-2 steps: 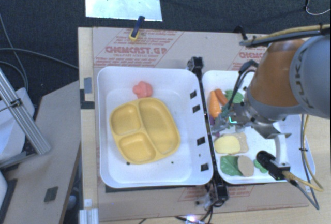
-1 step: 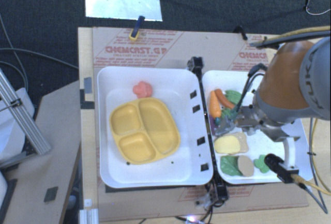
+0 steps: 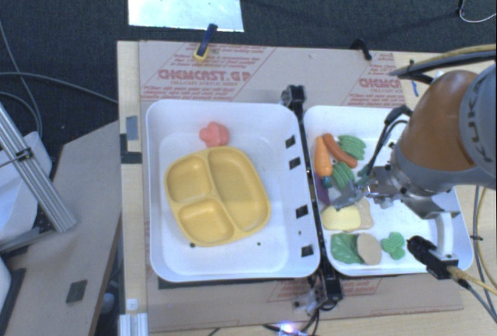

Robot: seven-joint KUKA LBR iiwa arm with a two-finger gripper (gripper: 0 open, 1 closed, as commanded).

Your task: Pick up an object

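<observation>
The right bin (image 3: 464,249) holds several toy foods. Two orange pieces (image 3: 329,150) and a green pod (image 3: 352,145) lie at its far left. Nearer the front are a yellow slab (image 3: 345,219), a tan oval (image 3: 370,250), a green leaf (image 3: 342,247) and a small green floret (image 3: 394,244). My gripper (image 3: 354,195) is down low in this bin, just above the yellow slab and beside a dark green piece (image 3: 340,175). The wrist hides what lies directly under it.
The left bin (image 3: 175,117) holds a yellow three-section plate (image 3: 217,195) and a pink lump (image 3: 214,133) near its far wall. A black divider with clips (image 3: 305,171) runs between the bins. The arm's orange band (image 3: 439,129) overhangs the right bin's right half.
</observation>
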